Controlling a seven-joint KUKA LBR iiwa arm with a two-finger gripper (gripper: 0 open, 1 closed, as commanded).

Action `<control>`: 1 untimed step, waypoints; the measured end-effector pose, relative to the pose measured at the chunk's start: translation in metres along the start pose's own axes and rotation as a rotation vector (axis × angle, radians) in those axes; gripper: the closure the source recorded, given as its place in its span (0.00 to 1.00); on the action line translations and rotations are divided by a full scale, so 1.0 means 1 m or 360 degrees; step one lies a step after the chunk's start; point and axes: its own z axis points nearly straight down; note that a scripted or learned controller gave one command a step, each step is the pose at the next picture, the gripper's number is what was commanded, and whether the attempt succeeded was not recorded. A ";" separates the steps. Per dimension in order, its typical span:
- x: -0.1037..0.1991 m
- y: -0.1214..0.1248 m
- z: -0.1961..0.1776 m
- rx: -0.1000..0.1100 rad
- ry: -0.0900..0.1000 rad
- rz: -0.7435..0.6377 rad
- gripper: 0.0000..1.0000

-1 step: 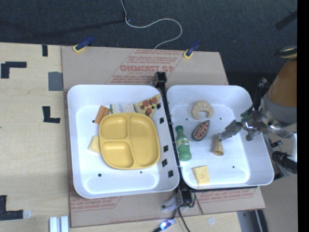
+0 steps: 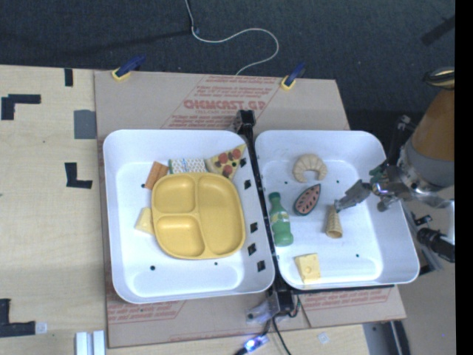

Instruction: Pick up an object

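Ice-cream cone [image 2: 334,222], croissant [image 2: 310,168], green bottle [image 2: 279,218] and cheese wedge [image 2: 308,266]: all 4 lying unlifted in right bin [image 2: 369,148]; hand [image 2: 352,197] nearby, carrying nothing, finger state indeterminable; pick pending.

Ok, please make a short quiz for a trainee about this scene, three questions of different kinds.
1. True or false: the yellow plate lies in the left bin.
2. Which lies nearest the gripper? A croissant B cone C cheese
3. Fill in: the green bottle lies in the ___ bin.

Key: 1 true; 2 B; 3 right.
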 end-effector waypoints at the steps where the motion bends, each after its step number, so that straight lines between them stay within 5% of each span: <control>1: 0.008 0.003 0.061 0.0008 0.0001 -0.0001 0.00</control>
